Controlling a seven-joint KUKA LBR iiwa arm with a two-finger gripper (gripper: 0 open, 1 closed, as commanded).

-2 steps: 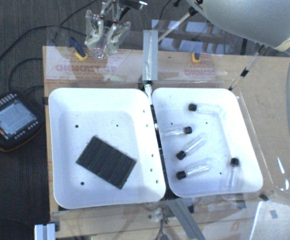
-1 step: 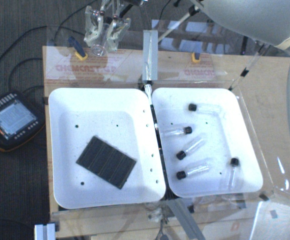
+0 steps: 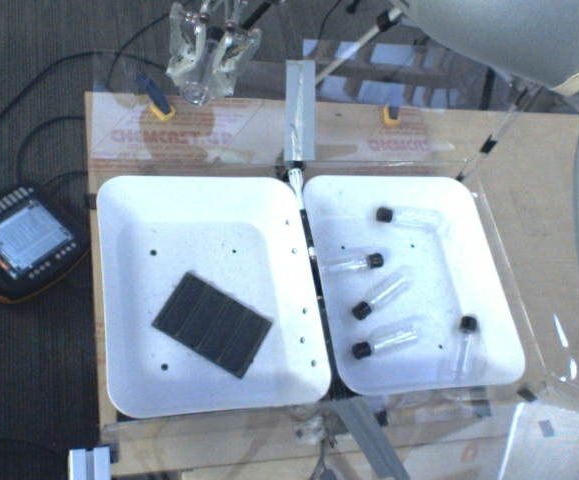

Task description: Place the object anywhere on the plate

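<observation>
Transparent two-finger gripper hangs at 12 o'clock, beyond the left bin's far rim, over the bench edge. It seems to carry a clear tube-like thing low between the fingers, though clear on clear is hard to read; cannot tell the finger state. Dark grey flat ribbed rectangular plate lies in the shallow white left bin, toward 6 o'clock from the gripper, long axis running 10 to 4. Five clear plastic vials with black caps lie scattered in the white right bin, glossy, cylindrical, prone to roll.
</observation>
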